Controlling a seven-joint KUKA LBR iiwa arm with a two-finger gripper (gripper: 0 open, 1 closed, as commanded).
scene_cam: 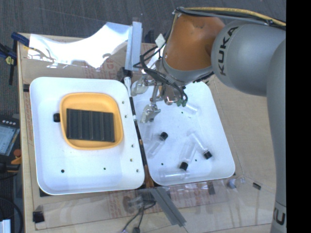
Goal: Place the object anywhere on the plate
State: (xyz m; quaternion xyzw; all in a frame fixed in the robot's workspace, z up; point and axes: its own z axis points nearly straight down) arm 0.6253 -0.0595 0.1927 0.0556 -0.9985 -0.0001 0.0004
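Note:
A yellow plate (pixel 89 104) lies in the left white bin (pixel 48 164), and a black ribbed slab (pixel 92 125) covers most of its middle. Several clear vials with black caps are scattered in the right white bin (pixel 216 125): one (pixel 158 142) near its centre, one (pixel 186 158) further forward, one (pixel 200 147) to the right. My gripper (pixel 151 109) hangs low over the back left part of the right bin, close to the divider between the bins. Nothing can be made out in it, as its metal parts blend with the white floor.
A small black piece (pixel 57 117) sits at the plate's left rim. Crumpled silver foil (pixel 82 50) and an upright grey bar (pixel 133 42) stand behind the bins. The bulky grey and orange arm (pixel 194 42) overhangs the right bin's back edge. Cables lie at the bench front.

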